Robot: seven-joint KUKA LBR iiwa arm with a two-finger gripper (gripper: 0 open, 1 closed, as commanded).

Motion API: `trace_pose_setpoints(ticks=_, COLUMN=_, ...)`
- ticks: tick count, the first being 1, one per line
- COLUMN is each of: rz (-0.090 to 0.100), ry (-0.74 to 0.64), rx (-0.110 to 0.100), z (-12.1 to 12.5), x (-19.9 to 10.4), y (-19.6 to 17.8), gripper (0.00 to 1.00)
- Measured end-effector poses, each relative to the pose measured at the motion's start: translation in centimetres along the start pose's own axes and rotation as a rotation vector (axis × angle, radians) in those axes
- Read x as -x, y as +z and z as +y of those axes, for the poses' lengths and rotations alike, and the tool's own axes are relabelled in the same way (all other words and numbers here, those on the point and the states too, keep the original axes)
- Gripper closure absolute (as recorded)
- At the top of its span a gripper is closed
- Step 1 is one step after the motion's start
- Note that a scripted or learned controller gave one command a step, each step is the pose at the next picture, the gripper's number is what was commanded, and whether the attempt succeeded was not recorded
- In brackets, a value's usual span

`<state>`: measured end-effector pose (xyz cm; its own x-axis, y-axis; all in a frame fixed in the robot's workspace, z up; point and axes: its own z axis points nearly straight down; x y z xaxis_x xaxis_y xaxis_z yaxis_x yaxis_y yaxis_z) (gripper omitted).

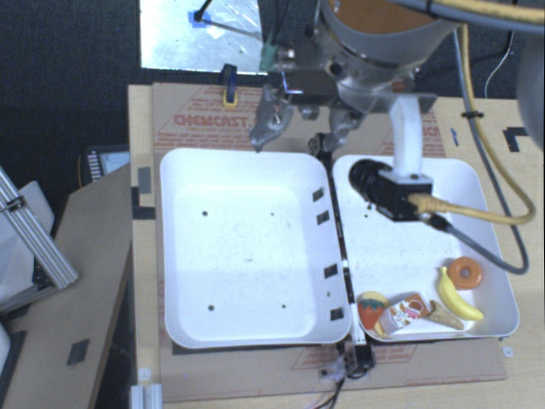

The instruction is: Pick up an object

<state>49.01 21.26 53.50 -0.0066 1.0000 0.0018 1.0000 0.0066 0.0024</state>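
Gripper (300, 128) fingers apart and empty at upper centre, over the bins' far rims — objects (banana (456, 296), donut (465, 272)) crowd the right bin's (400, 254) lower corner, so a descent here likely grabs nothing.

The two bins (247, 254) look like smooth white plastic. Beneath them lies matt brown cardboard (204, 118). The banana (456, 296) looks glossy.
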Motion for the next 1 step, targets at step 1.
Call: trace_pose_setpoints(ticks=1, rz=-0.003, ry=0.007, rx=-0.005, z=-0.42, x=1.79, y=4.67, gripper=0.00)
